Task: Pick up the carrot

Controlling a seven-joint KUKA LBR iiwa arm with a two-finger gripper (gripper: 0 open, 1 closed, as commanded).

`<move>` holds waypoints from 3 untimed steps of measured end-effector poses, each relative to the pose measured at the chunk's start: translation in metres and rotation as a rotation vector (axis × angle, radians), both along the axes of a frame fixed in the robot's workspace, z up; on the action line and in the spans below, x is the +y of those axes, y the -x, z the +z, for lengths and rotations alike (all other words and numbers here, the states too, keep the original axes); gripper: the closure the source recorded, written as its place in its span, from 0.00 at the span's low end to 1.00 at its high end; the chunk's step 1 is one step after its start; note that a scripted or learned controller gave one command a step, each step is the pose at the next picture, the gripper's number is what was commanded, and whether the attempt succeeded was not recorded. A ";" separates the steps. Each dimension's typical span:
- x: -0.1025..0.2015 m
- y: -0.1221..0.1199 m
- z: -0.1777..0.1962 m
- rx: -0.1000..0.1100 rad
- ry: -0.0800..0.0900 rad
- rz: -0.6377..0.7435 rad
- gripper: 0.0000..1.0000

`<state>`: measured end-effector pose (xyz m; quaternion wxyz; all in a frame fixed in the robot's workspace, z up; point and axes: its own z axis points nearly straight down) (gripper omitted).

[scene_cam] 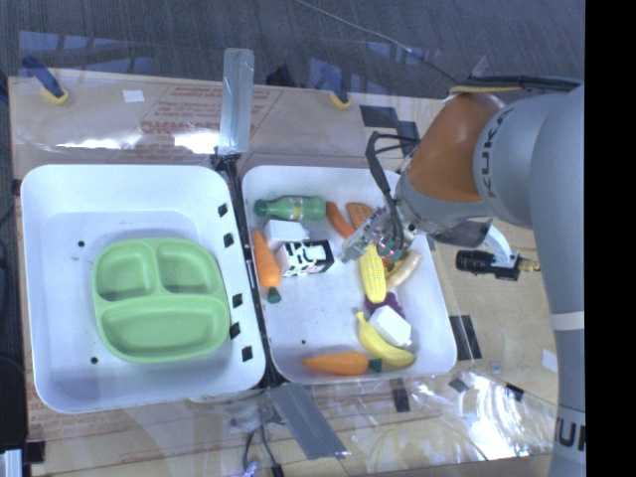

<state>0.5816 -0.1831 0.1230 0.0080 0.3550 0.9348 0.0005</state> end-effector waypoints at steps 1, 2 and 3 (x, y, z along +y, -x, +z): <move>0.034 -0.030 0.113 0.009 -0.006 -0.298 1.00; 0.104 -0.075 0.067 0.017 -0.009 -0.641 1.00; 0.241 -0.065 0.178 0.006 -0.017 -0.641 1.00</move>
